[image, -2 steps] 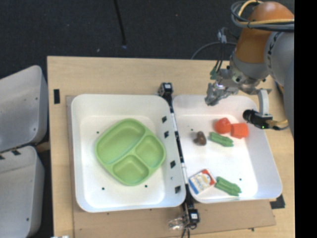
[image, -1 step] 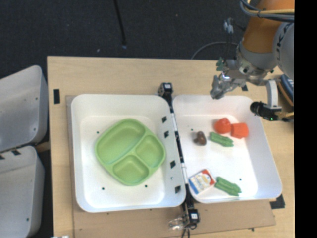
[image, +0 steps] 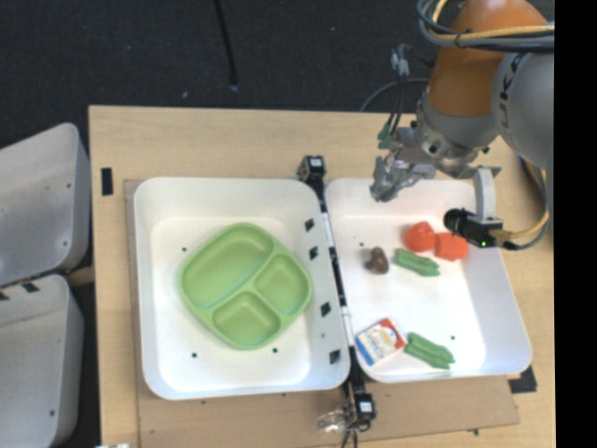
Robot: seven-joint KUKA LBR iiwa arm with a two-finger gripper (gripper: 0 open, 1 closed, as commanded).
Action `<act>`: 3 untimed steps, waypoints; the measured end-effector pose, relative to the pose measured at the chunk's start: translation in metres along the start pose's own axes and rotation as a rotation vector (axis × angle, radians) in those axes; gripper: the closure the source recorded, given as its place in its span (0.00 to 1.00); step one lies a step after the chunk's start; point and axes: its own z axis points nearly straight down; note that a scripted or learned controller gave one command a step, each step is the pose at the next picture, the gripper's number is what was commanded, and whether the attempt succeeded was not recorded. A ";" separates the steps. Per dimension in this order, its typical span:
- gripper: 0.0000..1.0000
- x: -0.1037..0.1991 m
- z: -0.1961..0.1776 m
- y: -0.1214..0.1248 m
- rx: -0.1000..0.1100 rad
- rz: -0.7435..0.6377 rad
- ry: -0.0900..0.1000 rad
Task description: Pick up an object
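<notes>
gripper (image: 385, 190) hanging over right bin's (image: 494, 325) upper left; grip state: cannot tell | red blocks (image: 436, 241), pods (image: 416, 263), packet (image: 379, 342) lying below | tray (image: 244, 286) sitting in left bin (image: 159, 362)

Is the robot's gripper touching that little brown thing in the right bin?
Apart. In the camera view the gripper is near the bin's back edge, and a bare stretch of white bin floor separates it from the brown object.

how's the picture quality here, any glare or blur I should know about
Camera view: even, soft lighting; the white bins look bright, nearly washed out, with faint shadows; the gripper and the small brown object are slightly soft; the background beyond the bench is very dark.
</notes>
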 end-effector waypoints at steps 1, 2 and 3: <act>1.00 0.039 -0.002 -0.022 0.001 0.001 -0.001; 1.00 0.083 -0.003 -0.041 0.001 0.000 0.000; 1.00 0.123 0.003 -0.056 0.002 0.000 0.000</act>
